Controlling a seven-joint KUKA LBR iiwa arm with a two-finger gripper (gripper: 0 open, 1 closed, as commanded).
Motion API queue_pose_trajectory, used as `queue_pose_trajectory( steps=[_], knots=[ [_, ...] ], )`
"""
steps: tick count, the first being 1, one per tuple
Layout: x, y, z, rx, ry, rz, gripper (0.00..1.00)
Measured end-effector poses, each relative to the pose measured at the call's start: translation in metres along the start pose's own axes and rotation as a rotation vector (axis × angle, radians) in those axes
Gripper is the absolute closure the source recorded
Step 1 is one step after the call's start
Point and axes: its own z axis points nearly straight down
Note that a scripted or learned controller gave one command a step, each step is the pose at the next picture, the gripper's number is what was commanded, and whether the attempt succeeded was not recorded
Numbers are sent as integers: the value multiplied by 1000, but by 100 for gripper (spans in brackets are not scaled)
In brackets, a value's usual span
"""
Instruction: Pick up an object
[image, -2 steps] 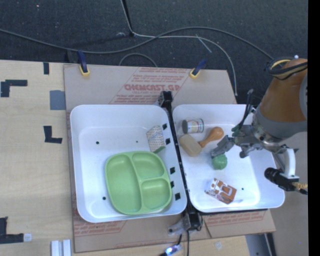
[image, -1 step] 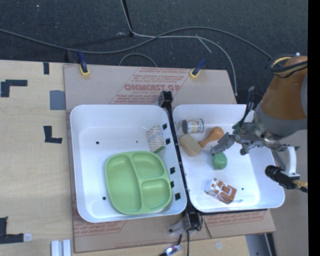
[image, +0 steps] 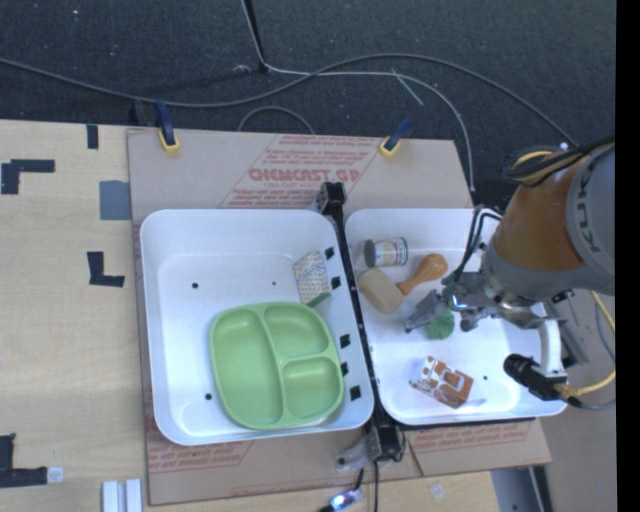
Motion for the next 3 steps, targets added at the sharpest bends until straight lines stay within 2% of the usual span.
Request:
queue_pose_trajectory(
  steps=[1, 2, 3],
  knots=[
    [2, 5, 61, 0, 0, 0, 0],
    [3, 5, 73, -1, 0, 0, 0],
    [3, 5, 62, -3, -2, 0, 100]
  ],
)
